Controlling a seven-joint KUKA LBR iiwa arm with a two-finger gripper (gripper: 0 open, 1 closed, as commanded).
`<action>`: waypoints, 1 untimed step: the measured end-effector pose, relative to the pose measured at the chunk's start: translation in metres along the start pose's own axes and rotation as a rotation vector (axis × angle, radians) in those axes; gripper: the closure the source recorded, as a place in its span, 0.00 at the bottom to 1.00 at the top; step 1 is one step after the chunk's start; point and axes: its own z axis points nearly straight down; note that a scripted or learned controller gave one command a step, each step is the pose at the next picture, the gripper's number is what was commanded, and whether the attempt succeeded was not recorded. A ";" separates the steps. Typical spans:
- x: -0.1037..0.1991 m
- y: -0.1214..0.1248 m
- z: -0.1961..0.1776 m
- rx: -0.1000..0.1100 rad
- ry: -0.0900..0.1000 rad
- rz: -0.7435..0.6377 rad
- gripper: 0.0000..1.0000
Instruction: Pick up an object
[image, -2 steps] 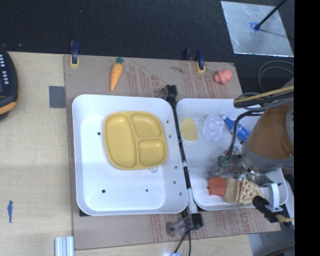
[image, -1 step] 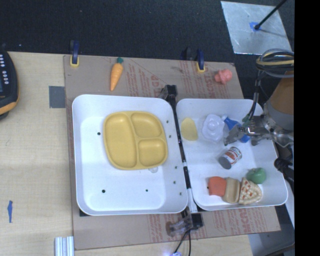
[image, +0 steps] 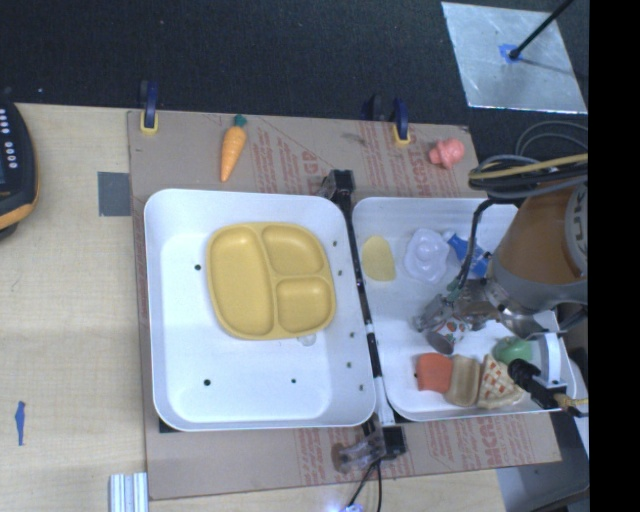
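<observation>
Toy food pieces, an orange block (image: 434, 372) and pizza slice (image: 497, 381), lie just below the tool (image: 447, 318) in the right bin (image: 395, 215). Approach step is in hand; tool state cannot be determined. Next move requires descent onto one item.

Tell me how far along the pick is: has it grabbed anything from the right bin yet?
No pick is confirmed. The gripper is down inside the right bin, among the toys, and I see nothing between its fingers. The orange block and pizza slice lie on the bin floor beside it. Gripping and lifting an object both remain.
</observation>
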 end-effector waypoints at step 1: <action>-0.001 0.000 -0.013 0.000 0.001 0.000 1.00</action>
